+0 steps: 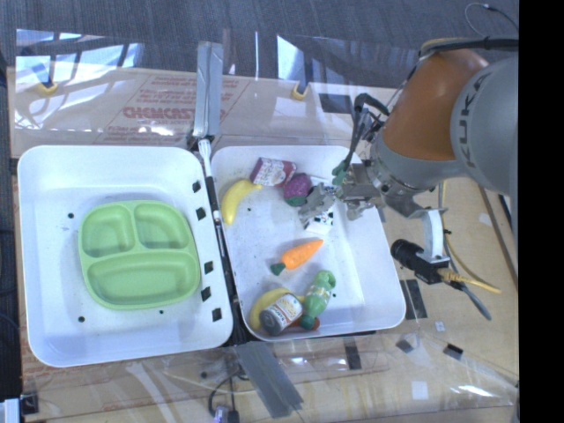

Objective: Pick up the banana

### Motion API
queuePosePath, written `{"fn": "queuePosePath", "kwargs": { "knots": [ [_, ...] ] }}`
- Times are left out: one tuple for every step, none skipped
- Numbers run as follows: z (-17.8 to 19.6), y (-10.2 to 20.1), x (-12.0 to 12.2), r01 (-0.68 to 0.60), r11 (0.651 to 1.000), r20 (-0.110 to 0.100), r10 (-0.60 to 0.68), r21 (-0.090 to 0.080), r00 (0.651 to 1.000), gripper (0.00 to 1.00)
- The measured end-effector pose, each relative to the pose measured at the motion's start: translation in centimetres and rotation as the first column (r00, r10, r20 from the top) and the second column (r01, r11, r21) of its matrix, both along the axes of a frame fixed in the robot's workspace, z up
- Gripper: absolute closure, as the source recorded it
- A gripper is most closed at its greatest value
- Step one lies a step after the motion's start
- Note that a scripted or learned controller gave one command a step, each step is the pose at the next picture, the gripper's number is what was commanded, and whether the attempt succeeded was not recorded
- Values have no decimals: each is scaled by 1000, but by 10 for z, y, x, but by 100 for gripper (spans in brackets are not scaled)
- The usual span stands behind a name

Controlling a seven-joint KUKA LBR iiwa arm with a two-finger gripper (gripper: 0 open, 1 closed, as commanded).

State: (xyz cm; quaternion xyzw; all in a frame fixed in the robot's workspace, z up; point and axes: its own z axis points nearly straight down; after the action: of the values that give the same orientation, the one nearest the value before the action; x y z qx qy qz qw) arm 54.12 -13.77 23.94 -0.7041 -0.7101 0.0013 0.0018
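Nearest the camera in the right bin (381, 300) lie a small jar (281, 313), a green bottle (318, 293) and a yellow fruit (263, 303) tucked behind the jar. Further in sits a carrot (298, 255). The left bin (40, 236) holds a green divided plate (138, 254). The banana (234, 197) lies by the right bin's left wall, near a purple packet (274, 171). The gripper (319, 206) hovers over the bin's middle, well right of the banana; whether its jaws are parted cannot be told
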Motion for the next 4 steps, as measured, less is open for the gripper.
{"fn": "queuePosePath", "kwargs": {
  "knots": [
    [-50,46,59,-211,977,3,211,-1,977,0],
    [-149,43,48,-29,1000,0,29,0,1000,0],
    [-48,58,-12,-116,993,2,116,0,993,0],
    [-48,88,31,-287,958,3,287,-1,958,0]
  ]
}}
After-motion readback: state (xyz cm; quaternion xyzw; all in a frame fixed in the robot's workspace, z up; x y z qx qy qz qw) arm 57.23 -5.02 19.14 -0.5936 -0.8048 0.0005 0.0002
